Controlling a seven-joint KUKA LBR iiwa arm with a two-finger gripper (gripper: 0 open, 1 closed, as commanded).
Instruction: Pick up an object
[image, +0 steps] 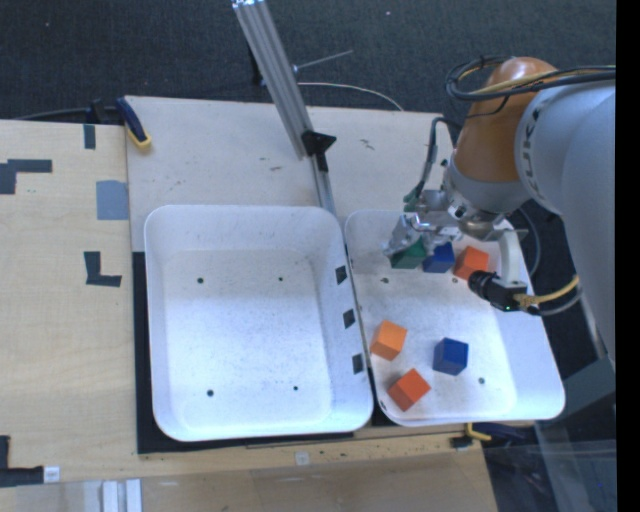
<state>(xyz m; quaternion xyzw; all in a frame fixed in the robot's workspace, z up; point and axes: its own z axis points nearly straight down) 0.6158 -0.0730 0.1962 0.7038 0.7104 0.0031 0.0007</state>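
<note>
My gripper (408, 238) is low over the far end of the right bin (520, 340), on the bin's left side. A green block (407, 258) lies directly under its tip, touching or nearly touching it. A blue block (438, 260) and an orange block (470, 263) sit in a row just right of the green one, partly under the wrist. Nearer the front of the same bin lie an orange cube (389, 340), a blue cube (450, 356) and a red-orange cube (409, 389), well apart from the gripper.
The left bin (250, 320) stands beside the right one, with their rims meeting at the middle. A slanted metal pole (285, 90) comes down to the far edge between the bins. A yellow-handled clamp (135, 122) lies at the bench's far left.
</note>
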